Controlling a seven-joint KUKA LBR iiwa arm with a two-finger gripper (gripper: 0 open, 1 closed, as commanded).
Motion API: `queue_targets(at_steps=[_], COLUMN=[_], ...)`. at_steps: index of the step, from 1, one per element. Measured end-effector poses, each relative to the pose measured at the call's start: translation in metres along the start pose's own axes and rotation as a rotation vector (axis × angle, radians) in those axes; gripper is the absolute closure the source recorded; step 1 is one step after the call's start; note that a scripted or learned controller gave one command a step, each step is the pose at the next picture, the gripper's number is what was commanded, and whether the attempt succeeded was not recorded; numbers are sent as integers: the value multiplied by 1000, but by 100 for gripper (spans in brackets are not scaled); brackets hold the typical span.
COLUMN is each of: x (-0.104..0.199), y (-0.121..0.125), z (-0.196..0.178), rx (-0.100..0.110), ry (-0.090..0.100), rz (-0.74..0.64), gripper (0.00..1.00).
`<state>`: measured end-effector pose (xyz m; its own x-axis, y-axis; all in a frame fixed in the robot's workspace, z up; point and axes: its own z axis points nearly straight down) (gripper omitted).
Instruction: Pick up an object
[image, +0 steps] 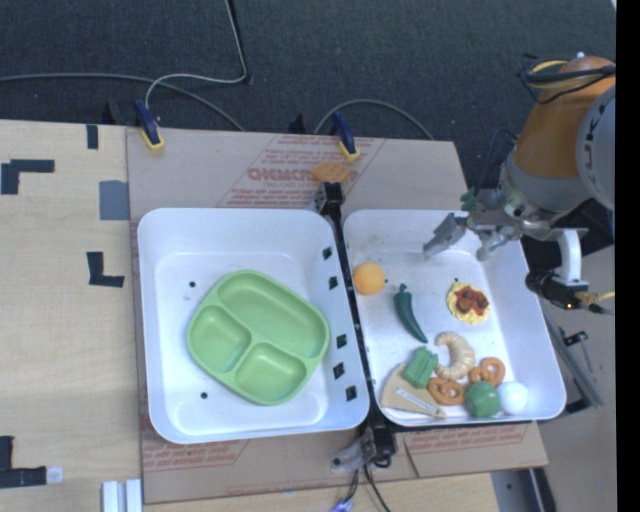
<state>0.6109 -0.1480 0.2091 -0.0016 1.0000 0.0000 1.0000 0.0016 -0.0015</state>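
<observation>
Two shallow white bins are seen side by side on a cardboard-covered bench. The left bin (160, 300) is occupied by a green divided plate (258, 337) with three compartments, set at a slant near the bin's middle.

The right bin (530, 310) is scattered with toy food. An orange ball (369, 278) is found close to the divider between the bins, and a dark green chili pepper (409, 312) is laid just beside it, toward the bin's centre. A small yellow pastry with red topping (468, 302) is placed further right, apart from the pepper. Along the near edge a cluster is packed together: a green leafy piece (421, 364), a tan wedge (408, 397), a pale croissant (457, 351), two pretzel-like pieces (489, 372), a green ball (482, 400) and a white ball (514, 397), several of them touching.

The gripper (464, 239) is held above the far part of the right bin, well apart from every object. Its two fingers are spread open, and nothing is held between them. No toy has been lifted; all are still resting on the bin floor.
</observation>
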Motion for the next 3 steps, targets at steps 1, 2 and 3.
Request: queue_targets(at_steps=[1, 2, 3], x=[37, 35, 93], y=[-47, -47, -56], z=[123, 113, -13], rx=[-2, -6, -3], ry=[1, -3, 0], rz=[1, 1, -1], gripper=[0, 100, 100])
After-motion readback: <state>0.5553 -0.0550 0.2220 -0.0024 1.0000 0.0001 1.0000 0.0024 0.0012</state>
